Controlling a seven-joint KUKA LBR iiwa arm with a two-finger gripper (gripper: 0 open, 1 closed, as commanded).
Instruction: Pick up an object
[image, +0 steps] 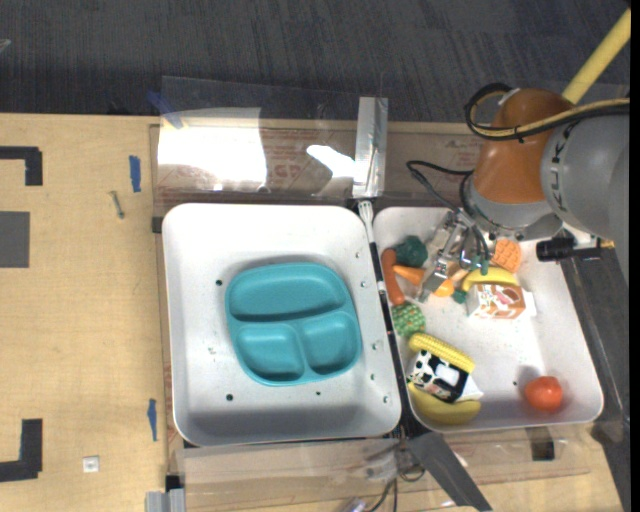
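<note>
My gripper (436, 272) hangs low over the back left part of the right bin (570, 330), pointing down and to the left. Right around it lie a dark green toy (409, 247), an orange carrot (404, 273) and a small yellow banana (478, 277). Whether anything sits in the gripper cannot be made out. A white packet with red print (497, 301) and an orange waffle-like piece (507, 254) lie just to its right. Further forward are a light green leafy piece (408, 319), a yellow bowl (445, 407) with a black-and-white item (438, 375), and a red tomato (544, 393).
The left bin (200, 250) holds a teal divided tray (293, 321). A ridge between the two bins runs close to the gripper's left. The grey arm with its orange band (512, 160) comes in from the upper right, cables looping beside it.
</note>
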